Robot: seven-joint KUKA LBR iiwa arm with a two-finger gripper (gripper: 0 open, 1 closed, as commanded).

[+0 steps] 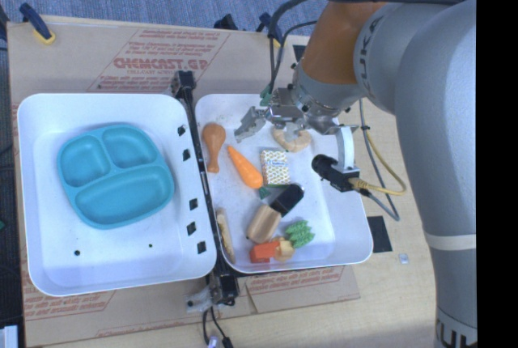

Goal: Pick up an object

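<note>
bins showing: 2 white bins (48, 273) | trays: 1 blue divided tray (116, 173) | food toys lying in right bin: 1 drumstick (214, 142), 1 carrot (244, 166), 1 checkered packet (275, 166), 1 round pastry (293, 141), 1 green vegetable (299, 233) | brushes: 1 black-tipped (273, 211)

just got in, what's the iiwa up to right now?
The grey arm's gripper hangs low over the back of the right white bin, close to a pale round cookie-like piece. Nothing is visibly held. The toy food lies loose there: orange carrot, tan drumstick, yellow checkered packet. The left white bin holds a blue divided plate.
</note>
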